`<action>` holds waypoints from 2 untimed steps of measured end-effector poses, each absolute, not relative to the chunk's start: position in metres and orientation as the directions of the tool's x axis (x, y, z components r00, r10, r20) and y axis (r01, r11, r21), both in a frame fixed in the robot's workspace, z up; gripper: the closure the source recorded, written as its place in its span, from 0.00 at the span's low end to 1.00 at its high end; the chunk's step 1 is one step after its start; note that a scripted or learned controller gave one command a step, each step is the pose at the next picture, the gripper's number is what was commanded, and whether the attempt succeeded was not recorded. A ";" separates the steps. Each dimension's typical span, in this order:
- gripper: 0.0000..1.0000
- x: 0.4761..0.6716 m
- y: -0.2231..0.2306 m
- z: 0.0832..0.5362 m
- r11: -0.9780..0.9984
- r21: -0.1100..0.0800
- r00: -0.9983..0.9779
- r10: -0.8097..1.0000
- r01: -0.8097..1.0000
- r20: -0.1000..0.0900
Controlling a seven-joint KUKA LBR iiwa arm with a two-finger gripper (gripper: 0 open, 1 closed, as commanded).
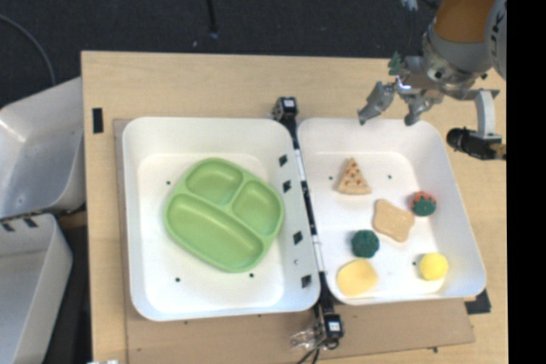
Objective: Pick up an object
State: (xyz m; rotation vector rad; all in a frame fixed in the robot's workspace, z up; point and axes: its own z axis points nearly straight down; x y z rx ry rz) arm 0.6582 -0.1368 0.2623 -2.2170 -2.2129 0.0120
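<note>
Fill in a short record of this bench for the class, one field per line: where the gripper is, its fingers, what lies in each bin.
gripper: above the far edge of the right bin, holding nothing
fingers: spread apart
left bin: green divided plate
right bin: pizza slice, toast slice, strawberry, dark green ball, yellow lump, yellow ball
nearest item to gripper: pizza slice
task state: no object picked up

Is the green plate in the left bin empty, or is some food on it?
Empty. The green plate shows only bare green in all three of its compartments. It lies flat in the left bin.
</note>
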 end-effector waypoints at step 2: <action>0.00 0.662 -0.139 0.230 -0.002 -0.001 0.002 1.000 1.000 -0.003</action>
